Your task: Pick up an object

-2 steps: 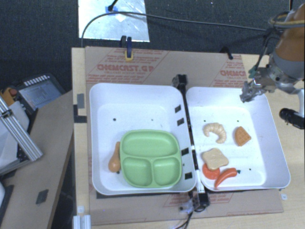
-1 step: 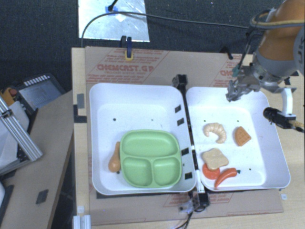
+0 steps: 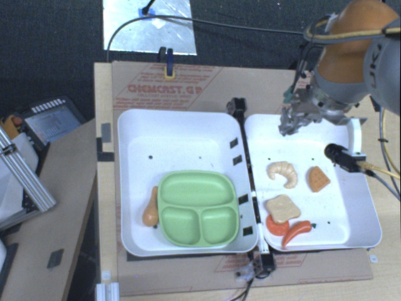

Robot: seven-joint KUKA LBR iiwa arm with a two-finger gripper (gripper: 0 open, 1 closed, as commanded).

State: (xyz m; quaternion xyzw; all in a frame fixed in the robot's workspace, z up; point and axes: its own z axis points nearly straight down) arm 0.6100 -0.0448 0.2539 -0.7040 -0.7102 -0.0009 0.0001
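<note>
My gripper (image 3: 289, 128) hangs over the far edge of the right bin (image 3: 360, 202), above and apart from the food toys. Below it lie a pale croissant (image 3: 284, 172), a small orange waffle piece (image 3: 318, 179), a tan slice of bread (image 3: 282, 207), a red tomato slice (image 3: 274, 226) under the bread, and a red chili pepper (image 3: 297, 230). Nothing shows between the fingers.
The left bin (image 3: 135, 168) holds a green divided plate (image 3: 197, 207) and an orange drumstick-shaped toy (image 3: 151, 209) beside it. A black clamp (image 3: 237, 106) sits where the bins meet. A black cable fitting (image 3: 340, 155) juts over the right bin's right side.
</note>
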